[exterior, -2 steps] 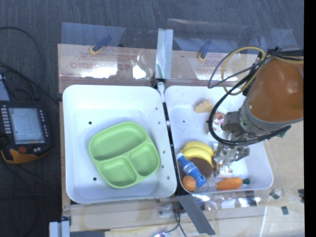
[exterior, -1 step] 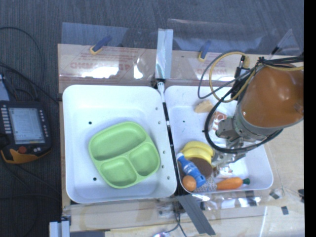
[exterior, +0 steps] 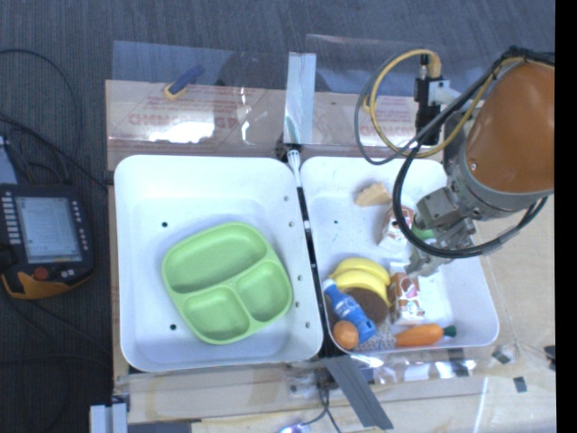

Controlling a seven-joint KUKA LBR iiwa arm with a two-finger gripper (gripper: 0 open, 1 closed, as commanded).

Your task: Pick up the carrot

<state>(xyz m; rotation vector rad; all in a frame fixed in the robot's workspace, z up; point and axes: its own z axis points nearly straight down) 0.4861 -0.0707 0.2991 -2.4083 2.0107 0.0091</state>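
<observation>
The carrot [exterior: 419, 336] is orange with a small green stub at its right end. It lies flat along the front wall of the right bin [exterior: 469, 282], near the front right corner. My gripper [exterior: 421, 263] hangs over the middle of that bin, a little behind the carrot and apart from it. A small red and white packet [exterior: 407, 298] lies between the gripper and the carrot. The arm's orange band [exterior: 514, 129] and cables hide the bin's back right part.
Left of the carrot sit an orange ball [exterior: 345, 335], a blue bottle [exterior: 352, 310], a brown lump [exterior: 370, 302] and a banana [exterior: 361, 274]. A bread piece [exterior: 372, 194] and another packet [exterior: 397, 226] lie further back. The left bin holds a green divided tray [exterior: 227, 282].
</observation>
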